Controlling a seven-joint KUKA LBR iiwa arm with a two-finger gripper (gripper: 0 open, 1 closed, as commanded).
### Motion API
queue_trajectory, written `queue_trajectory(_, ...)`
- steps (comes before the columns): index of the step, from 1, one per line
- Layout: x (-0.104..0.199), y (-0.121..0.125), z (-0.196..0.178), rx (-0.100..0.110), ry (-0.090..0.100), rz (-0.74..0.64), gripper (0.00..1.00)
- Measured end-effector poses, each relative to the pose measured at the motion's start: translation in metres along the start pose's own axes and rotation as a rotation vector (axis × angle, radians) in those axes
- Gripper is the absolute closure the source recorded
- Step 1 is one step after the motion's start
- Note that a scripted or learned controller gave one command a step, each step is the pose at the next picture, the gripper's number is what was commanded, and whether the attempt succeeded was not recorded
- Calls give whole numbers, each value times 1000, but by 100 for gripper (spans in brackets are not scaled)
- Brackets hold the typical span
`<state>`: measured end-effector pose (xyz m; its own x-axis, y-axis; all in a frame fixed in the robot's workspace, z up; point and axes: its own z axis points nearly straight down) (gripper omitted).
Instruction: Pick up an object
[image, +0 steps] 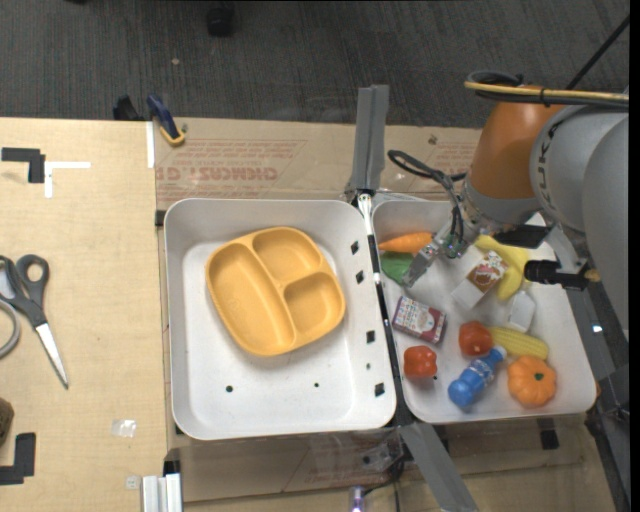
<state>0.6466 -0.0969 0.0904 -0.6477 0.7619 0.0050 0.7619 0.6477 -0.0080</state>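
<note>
- Camera view, right bin (575, 322): arm comes in from the right w/ gripper (428, 257) low over the bin's far-left corner, just beside the carrot (406, 242) and the green veg (397, 267). Can't tell gripper state – tip too small and dark to read, and nothing visibly held.
- Likely target, judging by where the tip sits: the carrot. Orange, tapered, lying on its side along the bin's far wall, w/ the green veg on its near side.
- Handling (a guess): looks like a toy plastic piece, so light, stiff, smooth and a bit slippery. Best grip across the thicker middle, not the tapered end, or it may squirt out. It lies near the wall, so little room on the far side.
- Other things in right bin: banana (503, 263) and small white packet (485, 272) at the far middle, red pouch (418, 319) near the left wall, two tomatoes (421, 362) (474, 338), corn cob (520, 343), blue bottle (474, 379), small pumpkin (531, 382) at the near right. All loose, some touching.
- Left bin (190, 360): yellow divided plate (275, 289) lies flat, well apart from the gripper.
- Counter (80, 300) left of the bins: scissors (38, 310).
</note>
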Motion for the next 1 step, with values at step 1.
queue_trajectory(1,-50,-53,-24,-10,-9,133,0)
